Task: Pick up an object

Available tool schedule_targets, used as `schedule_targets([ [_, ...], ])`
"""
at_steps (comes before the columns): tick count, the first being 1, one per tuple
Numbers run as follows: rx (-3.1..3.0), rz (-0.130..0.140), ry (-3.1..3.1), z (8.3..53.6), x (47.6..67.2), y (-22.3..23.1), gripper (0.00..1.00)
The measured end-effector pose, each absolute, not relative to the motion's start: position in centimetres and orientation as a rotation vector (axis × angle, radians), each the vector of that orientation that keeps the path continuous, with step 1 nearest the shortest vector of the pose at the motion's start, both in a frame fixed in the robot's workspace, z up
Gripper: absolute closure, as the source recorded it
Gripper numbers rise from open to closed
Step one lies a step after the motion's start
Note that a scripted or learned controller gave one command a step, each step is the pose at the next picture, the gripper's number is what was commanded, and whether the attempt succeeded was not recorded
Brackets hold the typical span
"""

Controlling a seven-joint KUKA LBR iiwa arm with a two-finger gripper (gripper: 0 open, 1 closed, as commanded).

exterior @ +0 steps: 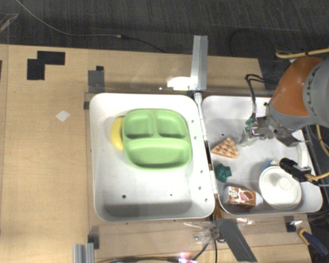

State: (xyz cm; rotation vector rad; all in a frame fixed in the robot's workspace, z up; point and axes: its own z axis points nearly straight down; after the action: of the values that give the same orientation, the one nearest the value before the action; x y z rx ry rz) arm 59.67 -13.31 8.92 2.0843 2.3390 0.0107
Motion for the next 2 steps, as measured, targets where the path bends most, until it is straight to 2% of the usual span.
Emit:
schedule_targets([
  [1, 2.085, 0.008, 2.34, 8.8, 59.6, -13.3, 0.0],
  [2, 1.89, 0.009, 2.497, 8.9, 54.7, -12.8, 0.0],
])
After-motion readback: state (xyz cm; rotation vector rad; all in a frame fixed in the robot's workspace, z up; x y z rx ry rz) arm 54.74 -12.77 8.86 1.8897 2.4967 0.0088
